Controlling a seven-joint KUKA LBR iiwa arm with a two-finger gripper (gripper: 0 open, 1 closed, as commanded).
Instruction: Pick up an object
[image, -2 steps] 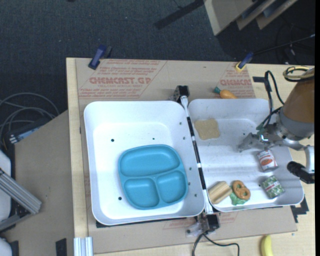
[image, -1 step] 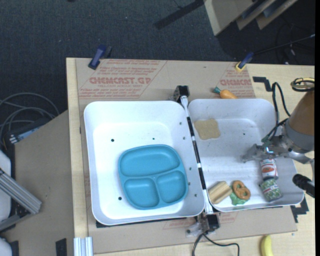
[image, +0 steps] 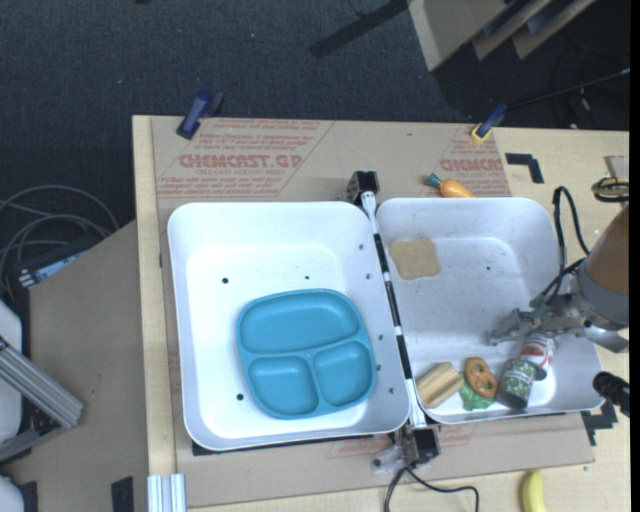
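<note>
Camera view: the gripper (image: 525, 325) is seen low in the right bin (image: 470, 215), just above a small bottle (image: 535, 352) lying beside a can (image: 518, 381), a pretzel (image: 480, 377) and a bread piece (image: 437, 384). Whether the fingers are apart cannot be told. The bottle is judged light, stiff and slippery; it is best taken across its middle.

A small red-and-white can (image: 538, 351) lay tilted near the right bin's front right corner, touching a dark green can (image: 519, 381) just below it. Left of these lay a pretzel (image: 480, 376) and a tan bread roll (image: 437, 384).
</note>
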